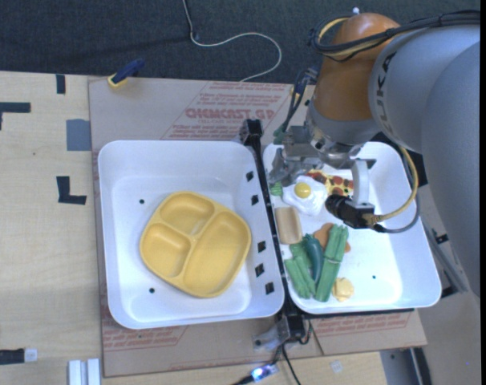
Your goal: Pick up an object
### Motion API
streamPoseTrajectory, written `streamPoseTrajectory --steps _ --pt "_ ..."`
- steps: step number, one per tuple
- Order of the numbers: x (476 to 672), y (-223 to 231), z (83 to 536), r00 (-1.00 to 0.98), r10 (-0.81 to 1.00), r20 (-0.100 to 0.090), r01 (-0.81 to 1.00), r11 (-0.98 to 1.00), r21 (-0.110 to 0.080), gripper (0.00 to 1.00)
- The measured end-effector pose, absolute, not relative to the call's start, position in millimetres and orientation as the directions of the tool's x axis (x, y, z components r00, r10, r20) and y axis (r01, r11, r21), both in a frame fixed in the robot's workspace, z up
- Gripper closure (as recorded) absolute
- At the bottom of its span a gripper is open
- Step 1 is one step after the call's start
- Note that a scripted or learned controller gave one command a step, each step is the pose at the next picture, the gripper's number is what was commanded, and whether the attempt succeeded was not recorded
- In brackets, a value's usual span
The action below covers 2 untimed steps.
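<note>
The gripper [295, 169] is parked low over the back left corner of the right bin [391, 291], right above the fried egg [305, 192], and honestly we can't tell what it's doing down there, since the wrist blocks our look at it.

So what do we grab? Everything loose is toy food piled along the left side of that bin: the egg, a tan slab that looks like bread [288, 224] just in front of it, a bunch of green stalks [317, 261] and a small yellow lump [343, 288] near the front. There's also something red and yellow [338, 184] beside the egg.

Our guess is it's all light, hard plastic, so slick and prone to skidding. The egg is flat and hard to pinch. We'd go for a green stalk, across its narrow width.

The yellow plate [196, 244] sits alone in the left bin [123, 215].
</note>
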<state>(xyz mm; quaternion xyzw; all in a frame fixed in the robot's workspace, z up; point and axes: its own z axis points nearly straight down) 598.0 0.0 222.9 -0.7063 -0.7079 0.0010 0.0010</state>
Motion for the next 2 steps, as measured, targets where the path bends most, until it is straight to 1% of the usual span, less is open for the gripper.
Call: streamPoseTrajectory --steps 1,2 --pt "609.7 57 232 -0.005 1.000 0.001 1.000 0.005 -0.001 1.00" --pt "617.8 78 225 -0.003 1.000 -0.001 1.000 0.003 -0.002 1.00"
